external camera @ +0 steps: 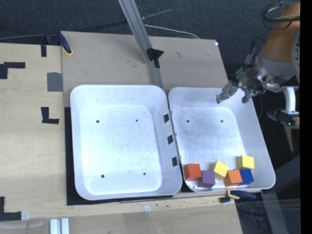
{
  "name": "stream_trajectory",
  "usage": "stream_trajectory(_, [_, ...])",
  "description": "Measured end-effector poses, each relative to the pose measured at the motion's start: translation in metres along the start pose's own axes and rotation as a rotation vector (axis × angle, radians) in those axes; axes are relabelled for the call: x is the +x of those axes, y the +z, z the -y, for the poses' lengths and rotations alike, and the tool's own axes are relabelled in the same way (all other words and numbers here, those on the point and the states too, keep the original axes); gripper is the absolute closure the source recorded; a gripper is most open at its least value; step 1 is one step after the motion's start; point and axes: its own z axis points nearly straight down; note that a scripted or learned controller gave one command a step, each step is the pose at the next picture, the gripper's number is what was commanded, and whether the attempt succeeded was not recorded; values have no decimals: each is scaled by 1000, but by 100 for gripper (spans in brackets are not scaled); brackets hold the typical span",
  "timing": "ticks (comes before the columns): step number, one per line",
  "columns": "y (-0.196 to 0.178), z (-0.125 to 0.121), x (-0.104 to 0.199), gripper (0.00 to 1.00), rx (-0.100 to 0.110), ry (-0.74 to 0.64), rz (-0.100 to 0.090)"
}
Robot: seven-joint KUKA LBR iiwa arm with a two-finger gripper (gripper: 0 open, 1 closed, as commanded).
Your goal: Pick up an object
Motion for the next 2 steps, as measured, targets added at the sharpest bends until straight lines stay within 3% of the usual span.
stream_trajectory(1, [50, 29, 72, 0, 6, -8, -7])
stream_trajectory(2, [33, 81, 103, 0, 0, -5, -4])
